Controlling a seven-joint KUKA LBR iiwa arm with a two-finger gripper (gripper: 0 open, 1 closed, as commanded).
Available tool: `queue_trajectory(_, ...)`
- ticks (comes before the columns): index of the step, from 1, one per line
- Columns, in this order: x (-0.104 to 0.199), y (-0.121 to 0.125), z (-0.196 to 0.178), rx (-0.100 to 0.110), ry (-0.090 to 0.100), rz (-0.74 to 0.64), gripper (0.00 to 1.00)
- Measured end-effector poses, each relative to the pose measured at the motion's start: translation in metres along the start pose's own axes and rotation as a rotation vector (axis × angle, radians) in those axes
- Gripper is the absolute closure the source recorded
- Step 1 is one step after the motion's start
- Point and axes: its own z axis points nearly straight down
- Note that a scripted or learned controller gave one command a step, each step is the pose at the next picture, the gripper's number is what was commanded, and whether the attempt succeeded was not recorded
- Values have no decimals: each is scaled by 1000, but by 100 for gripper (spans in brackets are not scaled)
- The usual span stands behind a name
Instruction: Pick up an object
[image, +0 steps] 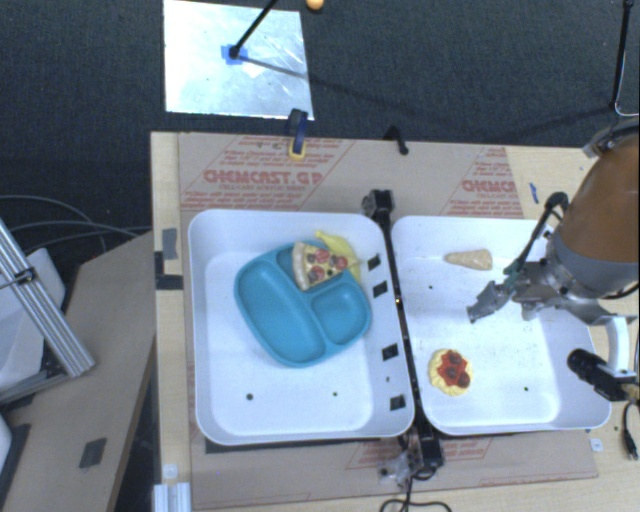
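In the right bin (520, 400) a tan croissant-shaped piece (469, 259) lies near the far wall. A small round yellow tart with red topping (451, 371) lies towards the front. My gripper (503, 307) hangs over the middle of this bin, between the two pieces and to their right, touching neither. It is open with nothing between its fingers. In the left bin (230, 410) a blue divided plate (300, 315) carries a pizza slice (318, 265) on its far edge, with a yellow piece (341, 245) just behind it.
Black clips (383, 290) run along the seam between the two bins. The grey arm with its orange band (610, 215) fills the right side above the right bin. A black part (592, 370) of the arm sticks out over that bin's right wall.
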Motion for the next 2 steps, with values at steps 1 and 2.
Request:
queue_trajectory(1, 28, -37, 100, 12, 4, 0, 0)
queue_trajectory(2, 26, -32, 85, -4, -1, 2, 100)
